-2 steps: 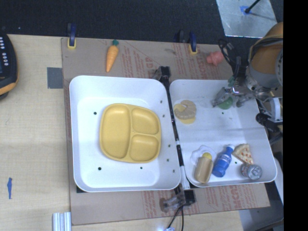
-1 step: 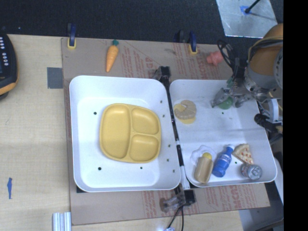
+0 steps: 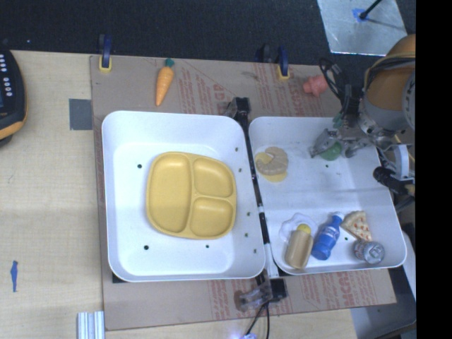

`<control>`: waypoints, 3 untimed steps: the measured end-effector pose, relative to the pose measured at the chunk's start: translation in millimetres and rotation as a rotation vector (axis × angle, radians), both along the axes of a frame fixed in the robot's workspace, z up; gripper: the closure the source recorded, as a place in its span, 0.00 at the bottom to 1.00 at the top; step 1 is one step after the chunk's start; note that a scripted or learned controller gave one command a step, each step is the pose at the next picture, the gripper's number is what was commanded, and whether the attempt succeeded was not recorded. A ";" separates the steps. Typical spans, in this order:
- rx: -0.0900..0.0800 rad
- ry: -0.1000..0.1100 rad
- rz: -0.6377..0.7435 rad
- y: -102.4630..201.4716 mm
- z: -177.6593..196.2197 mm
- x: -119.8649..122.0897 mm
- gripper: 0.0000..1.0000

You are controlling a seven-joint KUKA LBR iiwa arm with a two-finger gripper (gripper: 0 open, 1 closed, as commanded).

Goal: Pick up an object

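Where the arm reaches in from your right, its gripper point(image 3: 337, 143) sits low over the far part of the right bin point(image 3: 318, 189). A small green object point(image 3: 330, 153) lies on the bin floor right at its tip. You cannot tell from this view whether the claw is spread, pressed together or pinching that piece. The green object is too small and too covered by the claw to read its shape or long axis.

Look to the near edge of the same bin for the clearer shapes. A tan bottle point(image 3: 299, 246) with a yellow cap lies with its long axis running almost near-to-far, cap toward the far side. Just beside it a glossy blue bottle point(image 3: 326, 237) lies on a slant, with its cap toward the far right. Next come a triangular pizza slice point(image 3: 357, 225) and a small silvery can point(image 3: 369, 252), seen end-on. A round, flat tan disc point(image 3: 272, 162) rests against the bin's left wall.

Your left bin point(image 3: 127, 260) holds a smooth yellow plate point(image 3: 191, 193), rounded and moulded into three compartments. Beyond the bins, an orange toy carrot point(image 3: 164, 82) lies on the cardboard, green top away from you and tip pointing near-left.
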State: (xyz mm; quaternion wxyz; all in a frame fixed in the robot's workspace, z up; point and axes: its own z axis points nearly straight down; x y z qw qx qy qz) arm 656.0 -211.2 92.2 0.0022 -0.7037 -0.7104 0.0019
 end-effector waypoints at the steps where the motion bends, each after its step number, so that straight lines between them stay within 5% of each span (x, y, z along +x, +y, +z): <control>1: 0.000 0.000 0.000 0.0 0.0 0.0 0.00; 2: -0.001 0.001 0.003 -0.4 11.2 0.3 1.00; 3: 0.000 0.000 -0.002 35.8 8.9 -0.9 1.00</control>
